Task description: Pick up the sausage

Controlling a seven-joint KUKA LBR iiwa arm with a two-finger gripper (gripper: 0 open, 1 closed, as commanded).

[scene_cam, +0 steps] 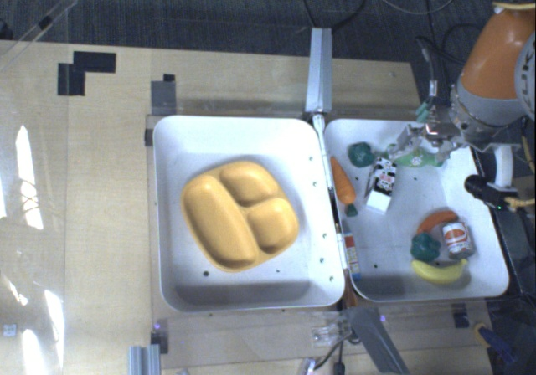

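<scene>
Camera view, my log: sausage point(437, 220) beside can point(457, 239); claw point(425, 141) above can, grip state indiscernible.

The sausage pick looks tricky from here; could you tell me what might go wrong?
1. The sausage lies tight against a can, a teal object and a banana, so a descent could catch a neighbour instead.
2. The end effector sits near the right bin's far edge, well away from the sausage, beside other clutter it might nudge.
</scene>
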